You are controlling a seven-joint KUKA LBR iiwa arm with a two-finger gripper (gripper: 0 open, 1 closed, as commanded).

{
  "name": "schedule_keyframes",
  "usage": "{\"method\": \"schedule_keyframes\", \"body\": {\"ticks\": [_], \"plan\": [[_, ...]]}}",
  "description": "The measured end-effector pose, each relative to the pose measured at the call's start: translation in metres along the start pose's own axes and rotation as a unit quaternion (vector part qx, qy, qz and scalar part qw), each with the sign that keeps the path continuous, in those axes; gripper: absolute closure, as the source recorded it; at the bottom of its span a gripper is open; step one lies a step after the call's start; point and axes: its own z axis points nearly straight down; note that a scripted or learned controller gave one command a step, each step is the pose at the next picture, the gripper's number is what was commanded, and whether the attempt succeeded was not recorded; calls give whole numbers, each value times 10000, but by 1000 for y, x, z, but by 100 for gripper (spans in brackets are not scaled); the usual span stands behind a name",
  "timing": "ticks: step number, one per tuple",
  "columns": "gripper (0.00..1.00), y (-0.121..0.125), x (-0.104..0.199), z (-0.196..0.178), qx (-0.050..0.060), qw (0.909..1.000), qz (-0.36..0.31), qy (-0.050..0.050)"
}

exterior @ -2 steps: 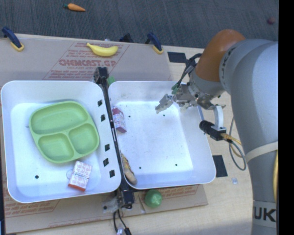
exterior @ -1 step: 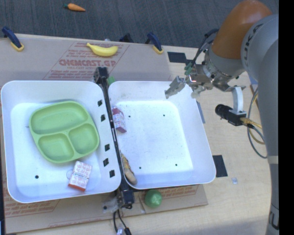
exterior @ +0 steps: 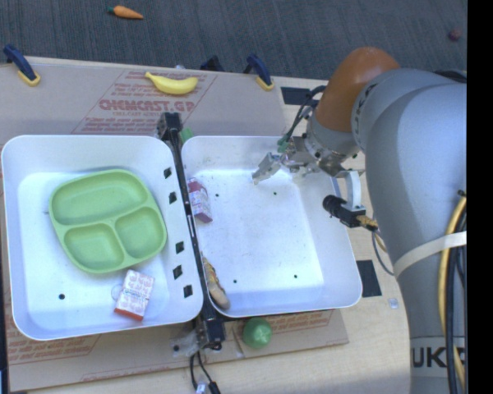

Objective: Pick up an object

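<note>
1. While the gripper (exterior: 267, 169) is seen low over the right bin (exterior: 312, 257), near its far edge, the state of its jaws cannot be told, and nothing can be made out between them.
2. A small red-and-white packet (exterior: 199, 199) is seen against that bin's left wall, and a tan object (exterior: 214, 286) at its near left corner.
3. A green divided plate (exterior: 107, 218) is held by the left bin (exterior: 25, 302), with a red-and-white carton (exterior: 135, 294) toward its near edge.
4. A banana (exterior: 172, 82) is seen on the cardboard beyond the bins, and a green ball (exterior: 257, 332) just beside the right bin's near edge.
</note>
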Motion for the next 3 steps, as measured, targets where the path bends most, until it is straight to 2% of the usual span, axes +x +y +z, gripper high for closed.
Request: {"method": "schedule_keyframes", "body": {"ticks": [1, 2, 3], "plan": [[100, 1, 1, -11, 0, 10000, -23, 3], [0, 1, 1, -11, 2, 10000, -28, 4], [100, 2, 2, -22, 0, 10000, -43, 5]]}}
